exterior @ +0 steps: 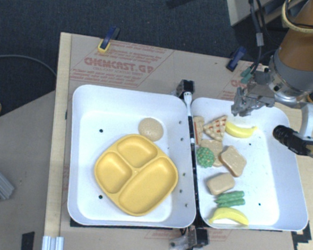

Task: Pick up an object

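My gripper [243, 109] hangs over the back of the right bin [285, 190], just behind a yellow banana [240, 130]. Left of that banana lie a pizza slice [216, 125] and a tan cracker [198, 128]. Further forward are a green broccoli piece [205, 156], a toast slice [232, 160], a beige bread piece [220, 183], green beans [230, 197] and a second banana [230, 216]. I see nothing held in the gripper.
The left bin [83, 140] holds a yellow divided plate [136, 173] and a round beige cookie [151, 129]. A black fixture [292, 139] juts over the right bin's right rim. Clamps sit on the board's back edge.
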Robot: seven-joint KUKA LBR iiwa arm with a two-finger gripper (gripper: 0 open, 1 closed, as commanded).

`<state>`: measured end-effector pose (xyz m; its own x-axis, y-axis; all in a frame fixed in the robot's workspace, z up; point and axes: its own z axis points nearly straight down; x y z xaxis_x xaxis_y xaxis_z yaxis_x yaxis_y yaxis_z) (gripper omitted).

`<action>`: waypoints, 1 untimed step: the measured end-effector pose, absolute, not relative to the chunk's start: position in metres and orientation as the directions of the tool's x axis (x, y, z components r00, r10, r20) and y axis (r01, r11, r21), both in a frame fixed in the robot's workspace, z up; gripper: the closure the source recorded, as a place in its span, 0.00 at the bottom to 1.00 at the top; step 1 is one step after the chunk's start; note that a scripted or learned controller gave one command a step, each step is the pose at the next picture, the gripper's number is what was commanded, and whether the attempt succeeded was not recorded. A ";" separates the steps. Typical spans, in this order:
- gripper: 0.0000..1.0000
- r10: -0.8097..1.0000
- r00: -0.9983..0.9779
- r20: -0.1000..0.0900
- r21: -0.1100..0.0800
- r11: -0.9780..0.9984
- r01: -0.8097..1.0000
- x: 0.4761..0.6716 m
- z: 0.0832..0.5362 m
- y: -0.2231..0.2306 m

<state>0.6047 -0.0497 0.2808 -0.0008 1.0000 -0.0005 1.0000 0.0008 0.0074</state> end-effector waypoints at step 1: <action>1.00 1.000 0.003 0.001 -0.006 -0.003 1.000 0.595 0.211 -0.090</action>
<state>0.5951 -0.0896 0.2105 0.0033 1.0000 0.0005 1.0000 -0.0033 -0.0057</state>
